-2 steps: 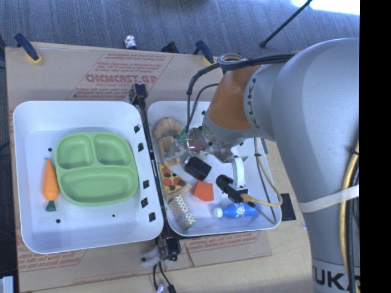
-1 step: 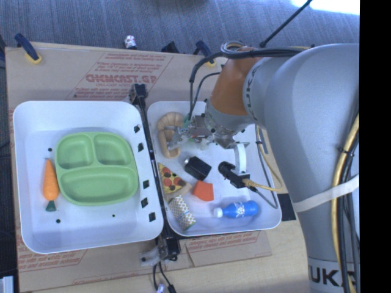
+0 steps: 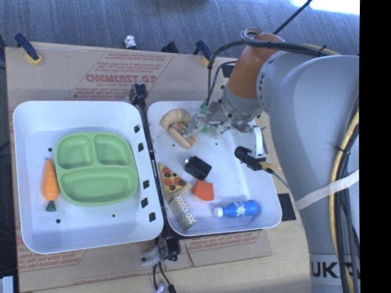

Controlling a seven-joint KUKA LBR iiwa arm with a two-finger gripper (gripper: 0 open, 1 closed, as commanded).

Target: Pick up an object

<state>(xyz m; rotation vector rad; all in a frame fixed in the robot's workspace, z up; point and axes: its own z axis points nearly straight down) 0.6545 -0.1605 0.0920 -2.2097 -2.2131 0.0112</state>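
Camera view: claw (image 3: 198,124), grip unclear, beside croissant (image 3: 176,122); black block (image 3: 198,166) and pizza slice (image 3: 171,180) nearby.

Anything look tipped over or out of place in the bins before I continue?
The blue bottle lies on its side in the right bin. The carrot lies beside the green tray, not in it. Nothing looks spilled or broken.

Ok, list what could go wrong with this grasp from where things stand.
1. The gripper is low beside the croissant and the hot dog, which touch; it may nudge both and grip neither.
2. These lie near the right bin's far-left corner, so the fingers could hit the wall.
3. The black block lies close behind and could get pushed.
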